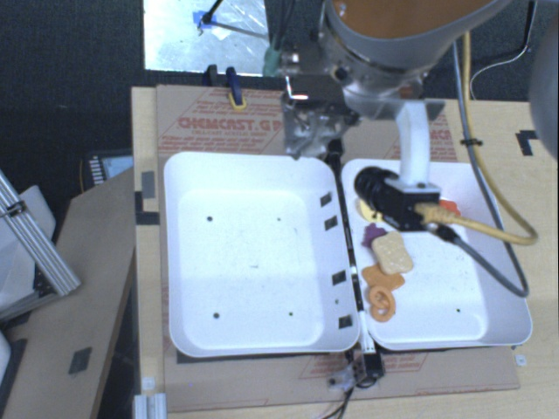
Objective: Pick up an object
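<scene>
My arm (410, 24) looms closest. Gripper (307, 138) hangs over left bin (244, 343) far rim; apart or together, I cannot tell. Pretzel (381, 301) and cracker (391, 254) lie touching in right bin (476, 326).

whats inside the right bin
A beige cracker-like piece, an orange pretzel-shaped piece and a purple bit lie in the right bin; the arm covers much of its far end.

Bright, even light — slightly soft
</scene>
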Available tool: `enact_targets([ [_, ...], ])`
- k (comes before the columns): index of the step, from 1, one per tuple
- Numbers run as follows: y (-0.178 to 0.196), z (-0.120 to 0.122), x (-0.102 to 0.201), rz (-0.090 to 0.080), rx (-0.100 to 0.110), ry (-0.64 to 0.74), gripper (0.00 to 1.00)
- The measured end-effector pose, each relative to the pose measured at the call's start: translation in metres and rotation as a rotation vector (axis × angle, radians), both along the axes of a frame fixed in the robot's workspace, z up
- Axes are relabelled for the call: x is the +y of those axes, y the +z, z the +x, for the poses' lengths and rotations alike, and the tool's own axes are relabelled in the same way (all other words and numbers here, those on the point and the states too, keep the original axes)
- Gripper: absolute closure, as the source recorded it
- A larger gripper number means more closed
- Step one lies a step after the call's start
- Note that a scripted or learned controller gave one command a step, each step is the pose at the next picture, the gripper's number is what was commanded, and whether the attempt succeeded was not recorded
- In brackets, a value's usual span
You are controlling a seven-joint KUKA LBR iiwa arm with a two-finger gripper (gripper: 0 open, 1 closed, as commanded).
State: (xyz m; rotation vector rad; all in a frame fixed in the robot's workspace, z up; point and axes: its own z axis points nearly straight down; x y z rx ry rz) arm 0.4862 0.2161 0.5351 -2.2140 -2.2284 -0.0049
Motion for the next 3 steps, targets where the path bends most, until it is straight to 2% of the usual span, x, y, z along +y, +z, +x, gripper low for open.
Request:
enact_targets([
  [1,0.000,0.000,0.019,0.000,0.000,0.000,1.00],
  [2,0.000,0.000,0.018,-0.001,0.000,-0.001,0.00],
  [3,0.011,0.000,0.019,0.002,-0.002,0.001,1.00],
])
